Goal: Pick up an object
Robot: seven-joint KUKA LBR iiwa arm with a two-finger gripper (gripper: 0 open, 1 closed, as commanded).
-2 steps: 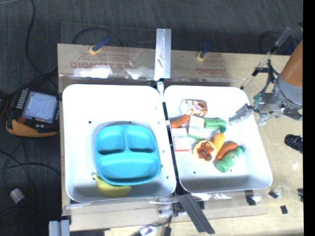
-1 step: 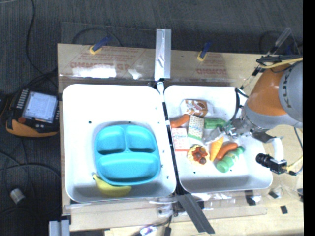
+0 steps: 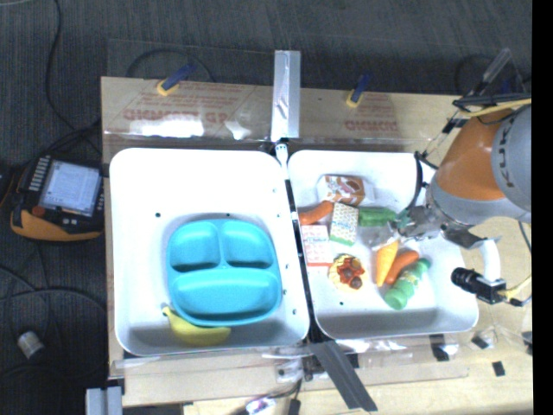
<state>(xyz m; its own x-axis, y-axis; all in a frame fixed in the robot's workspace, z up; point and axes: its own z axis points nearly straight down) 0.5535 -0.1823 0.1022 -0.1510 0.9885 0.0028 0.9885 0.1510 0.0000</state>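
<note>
I see two white bins (image 3: pixel 130 232). The left one holds one blue tray (image 3: pixel 225 271) and one banana (image 3: pixel 197 329). My gripper (image 3: pixel 413 223) hangs just above one carrot (image 3: pixel 390 262) in the right bin; jaw state unclear.

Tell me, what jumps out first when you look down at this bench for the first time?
The bright blue divided tray in the left bin grabs the eye first, with a yellow banana peeking out under its front edge. Next comes the heap of colourful toy food in the right bin, an orange carrot among it, and the arm's gripper reaching over it from the right.
</note>
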